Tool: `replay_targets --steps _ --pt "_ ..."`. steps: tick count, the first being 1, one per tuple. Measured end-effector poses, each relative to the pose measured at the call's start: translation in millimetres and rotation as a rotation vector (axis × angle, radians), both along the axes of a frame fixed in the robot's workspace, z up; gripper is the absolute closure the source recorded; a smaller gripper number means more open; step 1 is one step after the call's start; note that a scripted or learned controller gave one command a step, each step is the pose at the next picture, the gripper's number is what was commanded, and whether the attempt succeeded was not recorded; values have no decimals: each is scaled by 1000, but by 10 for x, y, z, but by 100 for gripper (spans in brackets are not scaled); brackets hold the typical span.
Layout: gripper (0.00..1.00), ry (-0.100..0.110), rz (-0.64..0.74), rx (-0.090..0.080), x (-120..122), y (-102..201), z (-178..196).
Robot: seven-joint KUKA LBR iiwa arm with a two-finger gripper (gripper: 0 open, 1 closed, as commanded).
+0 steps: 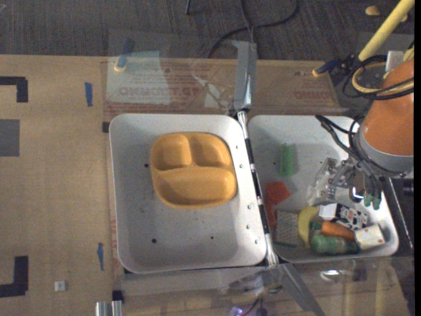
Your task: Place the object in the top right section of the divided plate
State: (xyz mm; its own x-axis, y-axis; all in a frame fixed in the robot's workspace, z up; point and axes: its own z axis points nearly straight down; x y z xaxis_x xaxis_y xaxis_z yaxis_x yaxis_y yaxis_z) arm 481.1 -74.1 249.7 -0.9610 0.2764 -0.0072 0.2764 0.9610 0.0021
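Divided plate (193, 169): one, orange, three sections, in the left bin (131, 242). Right bin (263, 133) holds roughly eight small items. Gripper (358, 193) above them; grip state unclear. Cardboard-covered bench (52, 196).

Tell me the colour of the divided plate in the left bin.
The plate is orange-yellow all over, with no pattern; the camera view shows it well.
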Motion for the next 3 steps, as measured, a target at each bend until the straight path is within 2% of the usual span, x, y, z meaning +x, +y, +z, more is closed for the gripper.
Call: replay_targets --steps 1,2,3 --pt "100 -2 289 -1 2 677 311" --pt "100 -1 378 -1 542 709 176" --pt "100 -2 618 -2 677 959 62"
